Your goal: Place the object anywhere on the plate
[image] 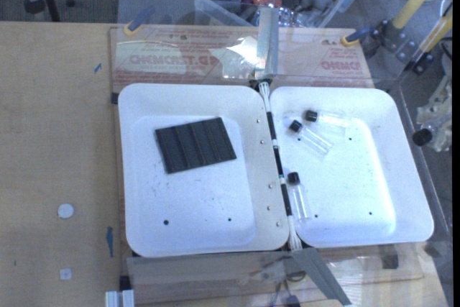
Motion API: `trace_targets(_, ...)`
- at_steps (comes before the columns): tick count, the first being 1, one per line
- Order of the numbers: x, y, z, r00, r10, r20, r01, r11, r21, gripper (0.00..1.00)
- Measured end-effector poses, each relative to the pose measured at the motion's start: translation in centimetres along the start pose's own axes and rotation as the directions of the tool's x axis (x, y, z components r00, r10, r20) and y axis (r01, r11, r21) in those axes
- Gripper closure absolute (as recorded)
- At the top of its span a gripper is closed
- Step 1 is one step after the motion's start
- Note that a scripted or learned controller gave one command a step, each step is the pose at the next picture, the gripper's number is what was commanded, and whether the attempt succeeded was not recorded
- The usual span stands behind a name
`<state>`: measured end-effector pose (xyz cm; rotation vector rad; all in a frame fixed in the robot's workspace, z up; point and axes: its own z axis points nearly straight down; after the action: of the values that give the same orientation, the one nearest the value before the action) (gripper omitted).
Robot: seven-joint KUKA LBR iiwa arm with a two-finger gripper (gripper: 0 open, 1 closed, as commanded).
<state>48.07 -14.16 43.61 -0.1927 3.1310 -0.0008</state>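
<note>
**Nothing on the plate yet**

The dark ribbed plate (195, 144) lay flat in the left bin (136, 226), its top bare. Right of the plate, across the seam between the bins, three clear vials with black caps sat in the right bin (402, 219): one (296, 195) nearest the seam, two more (309, 137) (325, 118) above it, close together. None touched the plate, so by my reckoning the whole job remained. Of the arm's pose and the pincer's state I could tell nothing.
</note>
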Motion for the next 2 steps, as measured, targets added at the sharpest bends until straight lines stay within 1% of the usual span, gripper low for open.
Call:
trace_targets(1,-0.1,-2.6,0.0,0.996,-0.087,0.004,0.087,0.996,0.003,1.0)
trace_targets(2,0.0,-4.5,0.0,0.938,-0.347,0.003,0.347,0.938,0.004,1.0)
